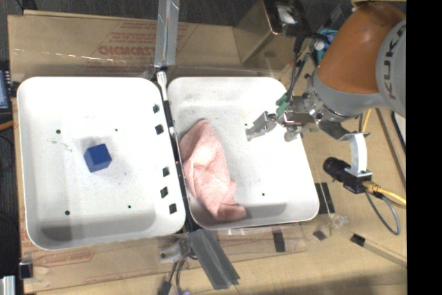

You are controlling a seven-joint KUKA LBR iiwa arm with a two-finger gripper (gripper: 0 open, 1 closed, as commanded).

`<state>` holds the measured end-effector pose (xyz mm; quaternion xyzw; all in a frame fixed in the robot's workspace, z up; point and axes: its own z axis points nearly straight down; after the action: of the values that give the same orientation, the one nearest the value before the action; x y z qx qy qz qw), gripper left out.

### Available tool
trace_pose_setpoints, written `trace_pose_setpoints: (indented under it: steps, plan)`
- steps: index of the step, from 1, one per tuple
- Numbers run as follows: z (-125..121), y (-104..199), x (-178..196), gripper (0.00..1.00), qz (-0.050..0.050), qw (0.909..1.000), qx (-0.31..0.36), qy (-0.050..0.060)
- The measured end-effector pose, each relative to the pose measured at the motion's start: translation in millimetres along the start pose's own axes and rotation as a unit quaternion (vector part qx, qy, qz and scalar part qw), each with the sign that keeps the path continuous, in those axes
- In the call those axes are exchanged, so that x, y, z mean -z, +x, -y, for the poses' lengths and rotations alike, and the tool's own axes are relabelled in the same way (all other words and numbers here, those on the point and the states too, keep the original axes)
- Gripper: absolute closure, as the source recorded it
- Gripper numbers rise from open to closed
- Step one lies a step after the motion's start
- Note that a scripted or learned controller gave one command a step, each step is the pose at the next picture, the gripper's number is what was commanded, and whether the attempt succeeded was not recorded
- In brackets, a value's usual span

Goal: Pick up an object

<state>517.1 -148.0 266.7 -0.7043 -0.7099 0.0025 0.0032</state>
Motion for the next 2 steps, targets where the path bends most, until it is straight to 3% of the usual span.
trace_pose_setpoints:
  steps: [1,2]
  plan:
    - [-38,46,-112,0.0,0.0,0.9995,0.033,0.001]
    - [-16,-2,-174,0.0,0.0,0.9818,0.19,-0.004]
